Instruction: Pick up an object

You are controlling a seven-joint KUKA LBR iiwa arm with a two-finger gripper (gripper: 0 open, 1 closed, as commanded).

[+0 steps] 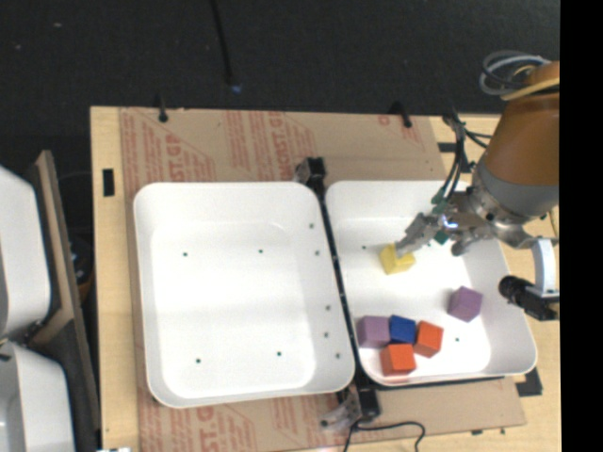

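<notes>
The yellow block [398, 260] is lying in the right bin [490, 356], up toward that bin's ten o'clock area, tilted and apart from the other pieces. The pincer [413, 243] is sitting right at the block's two o'clock edge, one grey finger [412, 238] reaching down to touch or nearly touch its top corner; whether the block is actually sitting between the fingers, and whether the pincer is open or closed, I cannot tell from this angle. The arm [523, 153] is leaning in from three o'clock, its orange band bulking over the bin's far rim. Toward six o'clock from the yellow block a cluster is resting near the bin's front wall: a purple cube [375, 330], a blue cube [402, 328] and two orange cubes [429, 337], packed touching one another, while a second purple cube [464, 302] is standing alone at about four o'clock. The left bin [151, 252] is lying beside it on the tabletop [113, 149]. The risk, as I judge it, is that the pincer is meeting the block off-centre at a corner; closing there could be pushing the tilted block sideways or squirting it out, so the lift comes up empty.
</notes>
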